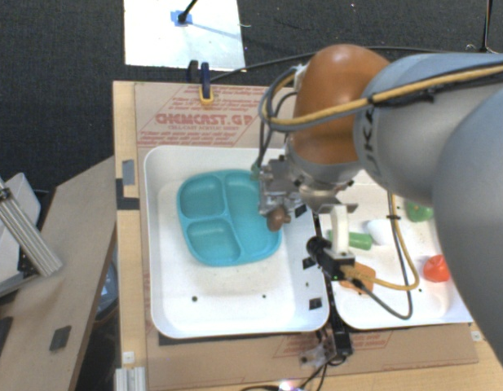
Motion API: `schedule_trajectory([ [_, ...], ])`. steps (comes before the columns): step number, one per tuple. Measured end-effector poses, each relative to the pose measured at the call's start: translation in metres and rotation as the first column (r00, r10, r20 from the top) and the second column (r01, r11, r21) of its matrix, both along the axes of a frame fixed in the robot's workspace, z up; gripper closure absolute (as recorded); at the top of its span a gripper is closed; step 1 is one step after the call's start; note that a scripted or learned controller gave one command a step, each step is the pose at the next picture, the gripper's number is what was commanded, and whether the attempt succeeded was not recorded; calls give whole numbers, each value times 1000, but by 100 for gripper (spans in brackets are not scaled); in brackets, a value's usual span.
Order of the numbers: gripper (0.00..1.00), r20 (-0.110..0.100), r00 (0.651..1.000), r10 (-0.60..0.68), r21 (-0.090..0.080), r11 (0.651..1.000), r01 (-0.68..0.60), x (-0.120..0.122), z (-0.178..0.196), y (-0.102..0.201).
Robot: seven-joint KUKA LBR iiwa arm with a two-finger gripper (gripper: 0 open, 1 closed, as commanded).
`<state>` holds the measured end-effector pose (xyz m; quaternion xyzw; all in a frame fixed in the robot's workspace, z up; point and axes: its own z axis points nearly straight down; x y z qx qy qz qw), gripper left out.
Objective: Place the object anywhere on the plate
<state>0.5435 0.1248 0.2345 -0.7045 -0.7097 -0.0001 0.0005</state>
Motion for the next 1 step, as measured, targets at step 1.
schedule_trajectory([
  [1,0,1,1000,-4,0,1000,4,1,0,-2],
])
